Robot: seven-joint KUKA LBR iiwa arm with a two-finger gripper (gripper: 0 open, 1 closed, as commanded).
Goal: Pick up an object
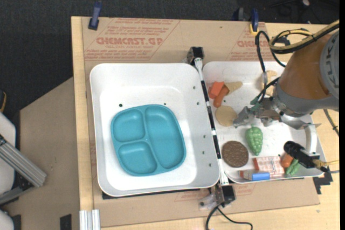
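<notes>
Green bumpy toy [255, 139] sits just below the gripper [253, 116], very close, standing up-and-down in the right bin [237, 70]. I cannot tell how the gripper is set; nothing shows in it.

- bench [135, 43]: tan brown, with red printed lettering.
- two bins [108, 83]: plain white.
- tray [148, 139]: teal blue all over.
- arm [307, 75]: grey, with an orange band.
- carrot piece [218, 92]: orange.
- bumpy vegetable [255, 139]: green.
- round disc [235, 153]: dark brown, speckled.
- cookie [226, 115]: pale tan.
- small box [268, 165]: pink and white, with a blue piece beside it.
- clamps [95, 14]: blue.
</notes>
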